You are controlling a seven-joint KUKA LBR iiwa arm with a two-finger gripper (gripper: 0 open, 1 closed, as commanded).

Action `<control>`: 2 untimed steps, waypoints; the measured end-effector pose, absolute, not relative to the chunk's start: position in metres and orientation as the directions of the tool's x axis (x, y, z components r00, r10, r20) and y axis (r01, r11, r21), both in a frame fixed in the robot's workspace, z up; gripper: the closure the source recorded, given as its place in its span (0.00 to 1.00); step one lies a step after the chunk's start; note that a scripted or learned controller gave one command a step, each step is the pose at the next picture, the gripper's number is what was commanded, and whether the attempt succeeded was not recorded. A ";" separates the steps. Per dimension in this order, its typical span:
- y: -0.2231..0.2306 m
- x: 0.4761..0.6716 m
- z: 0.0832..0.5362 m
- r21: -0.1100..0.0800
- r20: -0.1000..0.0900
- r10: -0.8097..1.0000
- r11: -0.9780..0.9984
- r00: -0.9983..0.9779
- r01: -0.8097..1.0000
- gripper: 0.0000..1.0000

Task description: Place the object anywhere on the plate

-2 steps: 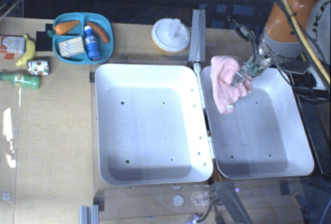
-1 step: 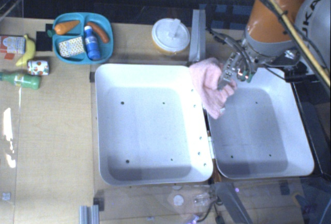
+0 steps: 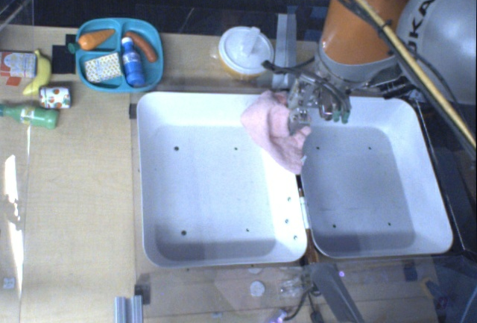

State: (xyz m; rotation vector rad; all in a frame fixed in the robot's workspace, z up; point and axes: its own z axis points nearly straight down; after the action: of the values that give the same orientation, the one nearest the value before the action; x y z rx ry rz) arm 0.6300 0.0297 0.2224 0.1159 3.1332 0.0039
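End effector (image 3: 319, 107) fingers indistinct

Both bin floors lie open; a pink cloth (image 3: 277, 129) drapes their shared rim.

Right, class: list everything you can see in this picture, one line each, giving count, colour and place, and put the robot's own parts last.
Bins: two, white, side by side mid-bench.
Cloth: one, pink, draped over the left bin's top right corner, at the divide.
Tray: one, blue, compartmented, above the left bin; holds a carrot, a blue bottle, a sausage-like item and a patterned piece.
Cup: one, yellow with white lid, right of the tray.
Banana: one, yellow, far left.
Can: one, small, below the banana.
Bottle: one, green, lying below the can.
Box: one, red and white, left edge.
Arm: one, grey with orange band, top right.
Hand: one, on the cloth.
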 end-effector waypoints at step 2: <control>0.143 0.650 0.213 0.003 -0.006 -0.004 1.000 -1.000 -0.004 1.00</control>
State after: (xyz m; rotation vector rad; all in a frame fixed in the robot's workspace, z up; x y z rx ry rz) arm 0.6503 0.1427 0.2133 -0.0059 3.1353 0.0048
